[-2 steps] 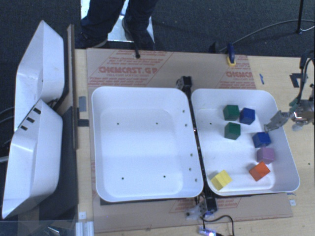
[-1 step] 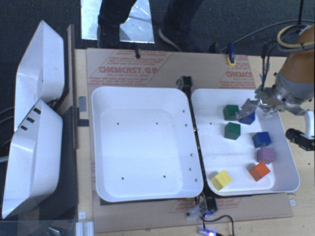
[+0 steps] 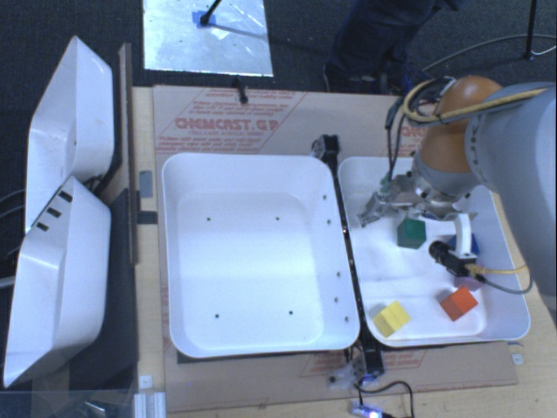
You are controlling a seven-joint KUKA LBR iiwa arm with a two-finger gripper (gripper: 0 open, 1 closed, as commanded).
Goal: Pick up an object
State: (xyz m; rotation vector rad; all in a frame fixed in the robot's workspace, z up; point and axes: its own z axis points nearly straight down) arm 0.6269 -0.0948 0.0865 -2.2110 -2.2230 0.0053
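- On the floor of the right bin [image 3: 505, 316], in its far half: a green block [image 3: 412, 232], sitting free with nothing gripping it.
- Just beside that block, up and to its left in the camera view: the gripper [image 3: 372, 212], low over the bin and angled toward the wall shared with the other bin.
- Grip state impossible to tell from this angle; nothing seen held in the gripper.
- Between green block and gripper, too close to say whether touching or only near.
- Nearer the front of the same bin: a yellow block [image 3: 392, 318], close to the dividing wall and well apart from the green block.
- To the right of the yellow block, a little further back: an orange block [image 3: 459, 303], apart from both others.
- Reaching in from the right above the bin's far corner: the grey arm [image 3: 513, 138], orange band showing near its wrist.
- Alongside, touching edge to edge: the left bin [image 3: 252, 251], white and shallow, with small dark dots on its floor.
- Under both bins: the table [image 3: 226, 120], brown with red printed lettering.
- Beyond the table's far edge, on the dark floor [image 3: 70, 7]: a shiny metal sheet [image 3: 209, 24].
- Off the table's left side: two spare white tubs [image 3: 61, 233], tilted, one overlapping the other.
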